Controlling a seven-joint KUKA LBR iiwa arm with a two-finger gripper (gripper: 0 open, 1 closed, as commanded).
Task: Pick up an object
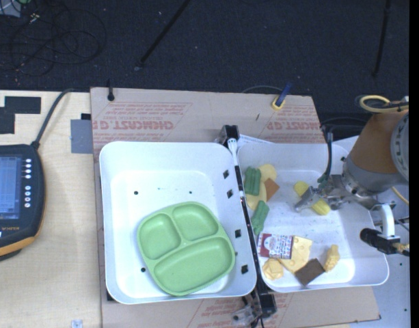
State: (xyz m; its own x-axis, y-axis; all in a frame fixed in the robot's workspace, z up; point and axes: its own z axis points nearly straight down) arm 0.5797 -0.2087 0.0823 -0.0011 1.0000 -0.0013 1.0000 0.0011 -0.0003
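The right bin [363,275] holds several small toy foods. My gripper [313,201] hangs low over the bin's middle right, reaching in from the right. A small yellow piece [322,208] lies right against it, and another yellow piece [301,188] sits just up and left of it. Along the bin's left side are two green pieces [252,180] [260,216], a yellow lump [266,173] and an orange bit [271,189]. Toward the front lie a red and white packet [277,244], a yellow wedge [301,251], a brown block [309,271] and two tan pieces [273,270] [330,257].
The left bin [120,183] holds a green divided plate [186,247]. A raised black-clipped divider [238,203] separates the two bins. A tablet-like pendant [11,197] lies on the bench at far left. The arm's orange band [376,145] and cables stand over the right bin's right rim.
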